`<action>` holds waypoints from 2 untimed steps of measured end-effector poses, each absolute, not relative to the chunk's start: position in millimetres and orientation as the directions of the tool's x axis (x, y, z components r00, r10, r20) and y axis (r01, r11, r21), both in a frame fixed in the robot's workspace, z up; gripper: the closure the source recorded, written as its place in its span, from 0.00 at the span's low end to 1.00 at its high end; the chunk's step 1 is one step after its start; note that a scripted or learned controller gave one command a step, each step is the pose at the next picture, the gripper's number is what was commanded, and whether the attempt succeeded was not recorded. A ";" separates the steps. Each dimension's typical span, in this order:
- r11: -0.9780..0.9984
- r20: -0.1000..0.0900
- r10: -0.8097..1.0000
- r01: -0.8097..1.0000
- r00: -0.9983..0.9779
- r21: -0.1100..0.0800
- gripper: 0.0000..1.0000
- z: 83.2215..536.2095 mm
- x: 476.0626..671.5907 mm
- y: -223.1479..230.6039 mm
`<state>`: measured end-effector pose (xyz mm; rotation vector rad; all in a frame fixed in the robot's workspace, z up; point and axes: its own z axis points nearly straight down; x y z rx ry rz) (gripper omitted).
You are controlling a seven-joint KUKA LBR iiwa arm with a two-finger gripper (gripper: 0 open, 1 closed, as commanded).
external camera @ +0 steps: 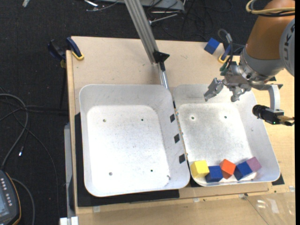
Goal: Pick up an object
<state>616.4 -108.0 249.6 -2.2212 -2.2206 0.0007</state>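
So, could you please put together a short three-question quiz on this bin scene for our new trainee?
1. True or false: the gripper holds a block.
2. Which bin holds the blocks: A) left bin B) right bin?
3. Fill in: the block nearest the left bin is ____.

Key: 1. False; it hangs with nothing between its fingers, over the right bin's far edge. 2. B, along the near edge. 3. Yellow: the yellow block.

Two shallow white plastic bins point(126, 139) sit on the tabletop point(117, 60). Six small cubes: one yellow point(200, 168), three blue point(214, 173), one orange point(228, 167), one pale purple point(254, 163).
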 end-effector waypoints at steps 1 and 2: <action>0.005 0.002 1.000 1.000 -0.005 -0.008 0.00 191.6 585.5 -67.9; -0.003 -0.001 1.000 1.000 0.003 -0.002 0.00 201.1 552.5 -85.6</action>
